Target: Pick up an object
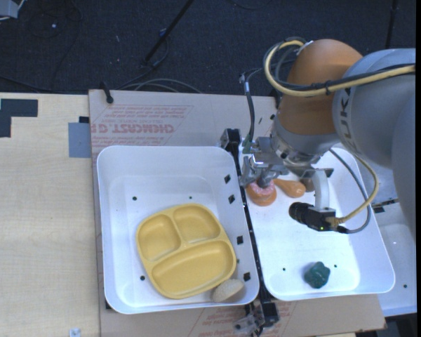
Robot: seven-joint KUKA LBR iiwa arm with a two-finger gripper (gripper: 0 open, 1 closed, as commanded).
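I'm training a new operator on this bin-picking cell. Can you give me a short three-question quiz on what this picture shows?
1. True or false: the yellow tray lies in the right bin.
2. Multiple choice: which thing sits nearest the gripper? A) the green lump B) the pink and orange piece C) the beige round piece
3. Fill in: the beige round piece rests against the tray's ____ corner, as seen in the camera view.

Key
1. False: the tray lies in the left bin.
2. B: it lies right under the gripper, at the right bin's upper left.
3. Lower right, close to the wall between the bins.
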